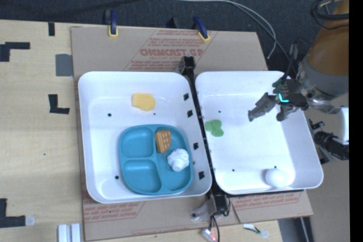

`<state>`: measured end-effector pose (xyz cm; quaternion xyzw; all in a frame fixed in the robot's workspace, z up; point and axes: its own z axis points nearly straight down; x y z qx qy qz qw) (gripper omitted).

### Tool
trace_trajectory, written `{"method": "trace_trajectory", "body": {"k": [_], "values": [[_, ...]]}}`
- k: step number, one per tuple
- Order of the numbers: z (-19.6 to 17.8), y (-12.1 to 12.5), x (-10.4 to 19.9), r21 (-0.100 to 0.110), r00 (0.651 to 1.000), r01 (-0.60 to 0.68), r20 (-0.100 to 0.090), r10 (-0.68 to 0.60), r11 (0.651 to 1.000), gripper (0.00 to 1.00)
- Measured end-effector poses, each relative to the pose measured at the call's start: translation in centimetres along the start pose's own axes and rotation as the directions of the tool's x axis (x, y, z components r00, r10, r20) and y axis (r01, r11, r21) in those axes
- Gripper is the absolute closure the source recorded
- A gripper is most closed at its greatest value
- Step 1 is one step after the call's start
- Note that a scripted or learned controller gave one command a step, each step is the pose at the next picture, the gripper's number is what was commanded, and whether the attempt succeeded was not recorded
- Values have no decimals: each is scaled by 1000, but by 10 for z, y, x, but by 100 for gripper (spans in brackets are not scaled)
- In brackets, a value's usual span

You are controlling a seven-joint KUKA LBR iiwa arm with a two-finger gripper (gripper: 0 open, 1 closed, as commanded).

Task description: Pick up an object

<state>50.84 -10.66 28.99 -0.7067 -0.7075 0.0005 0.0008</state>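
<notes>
My gripper (267, 113) hangs over the right side of the right bin (238, 83), fingers spread open with nothing between them. A small green object (214, 128) lies at the left edge of that bin, well left of the fingers. A white ball (277, 177) rests near the bin's front right corner. In the left bin (96, 88) a yellow piece (144, 101) lies on the floor behind a blue divided tray (136, 170). The tray holds a brown waffle-like piece (163, 140) and a white crumpled object (178, 159).
Both bins stand on a cardboard sheet (164, 48) held by two clamps (113, 24) at the back. A black divider (195, 116) runs between the bins. A cable (227, 5) loops across the dark floor behind. The arm's body (332, 59) stands at the right.
</notes>
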Motion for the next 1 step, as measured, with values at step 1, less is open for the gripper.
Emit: {"method": "trace_trajectory", "body": {"k": [1], "values": [[-10,0,0,0,1000,0,0,0,1000,100]]}}
